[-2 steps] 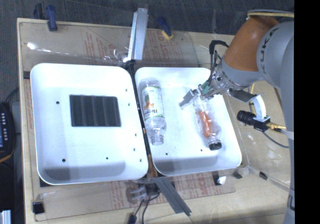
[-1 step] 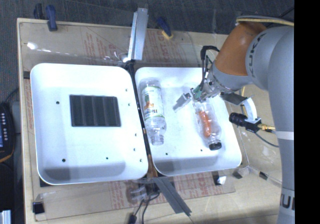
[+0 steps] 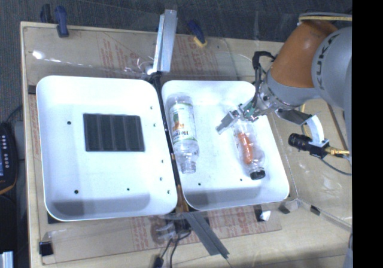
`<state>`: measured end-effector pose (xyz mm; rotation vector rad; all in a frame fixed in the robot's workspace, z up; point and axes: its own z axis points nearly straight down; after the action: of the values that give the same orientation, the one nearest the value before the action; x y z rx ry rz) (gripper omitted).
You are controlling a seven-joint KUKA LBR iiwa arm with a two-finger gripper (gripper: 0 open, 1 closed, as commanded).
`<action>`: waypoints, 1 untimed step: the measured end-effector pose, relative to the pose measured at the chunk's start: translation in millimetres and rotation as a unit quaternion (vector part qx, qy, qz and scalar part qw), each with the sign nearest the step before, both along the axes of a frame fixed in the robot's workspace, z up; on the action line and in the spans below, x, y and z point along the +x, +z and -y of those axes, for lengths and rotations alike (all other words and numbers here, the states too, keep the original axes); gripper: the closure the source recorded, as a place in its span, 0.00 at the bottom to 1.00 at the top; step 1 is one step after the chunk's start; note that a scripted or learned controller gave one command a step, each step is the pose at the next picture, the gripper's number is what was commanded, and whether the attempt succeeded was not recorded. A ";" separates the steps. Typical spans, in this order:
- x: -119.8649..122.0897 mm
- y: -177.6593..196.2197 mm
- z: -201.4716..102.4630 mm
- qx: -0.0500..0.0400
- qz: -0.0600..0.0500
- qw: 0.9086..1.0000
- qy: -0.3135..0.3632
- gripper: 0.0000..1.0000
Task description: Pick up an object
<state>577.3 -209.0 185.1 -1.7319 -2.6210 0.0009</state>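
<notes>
Nothing lifted yet: gripper [image 3: 235,118], jaws spread w/ nothing between, sits just above orange-filled bottle [image 3: 249,152] by right bin's [image 3: 209,200] right edge; grasp & lift left.

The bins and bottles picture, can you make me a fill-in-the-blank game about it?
1. Both bottles lie in the ____ bin.
2. The bottle with orange stuff inside has a ____ cap.
3. The left bin holds a dark ____ panel.
4. The gripper hovers closest to the bottle with ____ stuff inside, not the clear labelled bottle.

Missing words: right; black; ribbed; orange
</notes>
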 end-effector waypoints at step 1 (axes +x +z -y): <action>14.7 -5.6 0.6 0.000 0.000 1.000 0.016 0.00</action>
<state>592.0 -209.6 179.6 -1.6906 -2.6491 0.0009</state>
